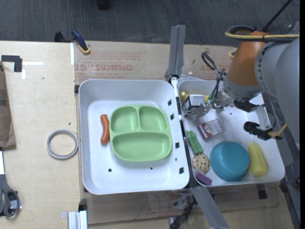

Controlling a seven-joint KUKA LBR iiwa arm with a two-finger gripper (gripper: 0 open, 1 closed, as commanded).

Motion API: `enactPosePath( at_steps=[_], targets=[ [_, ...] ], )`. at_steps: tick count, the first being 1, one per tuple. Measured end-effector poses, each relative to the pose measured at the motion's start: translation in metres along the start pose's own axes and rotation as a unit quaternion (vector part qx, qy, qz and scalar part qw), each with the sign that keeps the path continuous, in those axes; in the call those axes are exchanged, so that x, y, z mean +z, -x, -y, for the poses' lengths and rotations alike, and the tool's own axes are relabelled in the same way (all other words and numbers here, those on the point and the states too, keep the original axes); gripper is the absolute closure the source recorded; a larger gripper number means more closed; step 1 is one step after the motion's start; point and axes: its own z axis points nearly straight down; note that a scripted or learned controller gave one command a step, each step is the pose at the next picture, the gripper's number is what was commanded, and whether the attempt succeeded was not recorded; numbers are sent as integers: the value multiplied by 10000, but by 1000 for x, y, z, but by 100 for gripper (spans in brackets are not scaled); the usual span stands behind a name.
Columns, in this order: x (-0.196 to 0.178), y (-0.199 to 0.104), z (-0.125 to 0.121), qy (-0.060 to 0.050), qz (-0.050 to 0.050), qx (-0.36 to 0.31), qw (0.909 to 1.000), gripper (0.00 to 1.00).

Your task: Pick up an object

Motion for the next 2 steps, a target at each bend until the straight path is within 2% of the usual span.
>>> enactPosePath(
  at_steps=[1, 2],
  targets=[
    [0, -10, 46, -6, -4, 145, 9999, 0],
    [-9, -9, 46, -3, -2, 148, 9999, 100]
  ],
)
